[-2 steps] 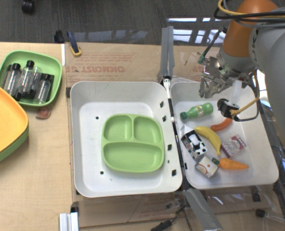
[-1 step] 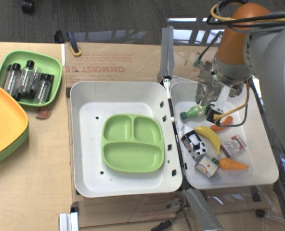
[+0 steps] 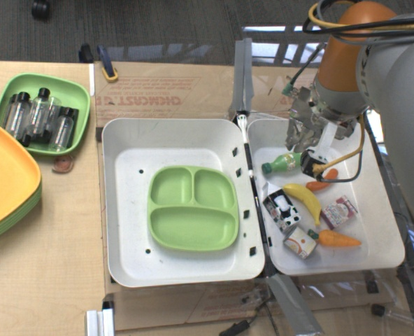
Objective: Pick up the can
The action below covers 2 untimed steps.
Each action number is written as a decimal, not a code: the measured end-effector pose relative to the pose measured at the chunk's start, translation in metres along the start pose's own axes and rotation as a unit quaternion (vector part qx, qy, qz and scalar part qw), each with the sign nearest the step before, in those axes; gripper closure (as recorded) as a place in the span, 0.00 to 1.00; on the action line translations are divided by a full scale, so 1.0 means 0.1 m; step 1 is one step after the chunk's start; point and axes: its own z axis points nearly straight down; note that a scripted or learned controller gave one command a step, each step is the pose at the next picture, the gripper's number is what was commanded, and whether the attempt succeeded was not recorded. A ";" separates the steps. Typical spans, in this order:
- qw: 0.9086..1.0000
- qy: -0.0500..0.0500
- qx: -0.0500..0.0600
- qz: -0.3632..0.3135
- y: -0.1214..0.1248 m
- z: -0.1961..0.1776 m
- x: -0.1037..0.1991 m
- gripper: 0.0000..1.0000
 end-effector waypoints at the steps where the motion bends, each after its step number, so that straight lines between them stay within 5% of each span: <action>1: 1.000 -0.002 0.001 -0.001 0.00 -0.08 -0.01 1.00; 2: 1.000 0.001 -0.002 -0.018 -0.20 -1.36 -0.75 1.00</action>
